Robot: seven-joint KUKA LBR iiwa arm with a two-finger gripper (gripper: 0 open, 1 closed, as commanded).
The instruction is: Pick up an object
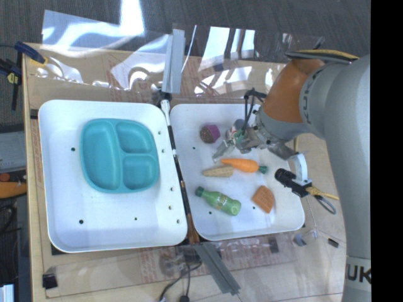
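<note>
**Hand low over the right bin, carrot just below it**

Hand sits low in the right bin, its metal fingers pointing left toward the middle of the bin; we cannot tell whether they are spread or pressed together, and we see nothing between them.

We judge the carrot the likeliest target — it lies flat just below the fingers, orange, long and tapered, green tip to the right; it looks like a light, stiff plastic toy, smooth enough to slip, so we would take it across its thick middle rather than at the narrow end.

Touching it on the left lies a pale corn cob; a purple ball-like piece sits just left of the hand — round, apt to roll; nearer the front edge lie a green bottle on its side and an orange slice, well apart from the fingers.

Over in the left bin a teal divided tray rests by itself.
</note>
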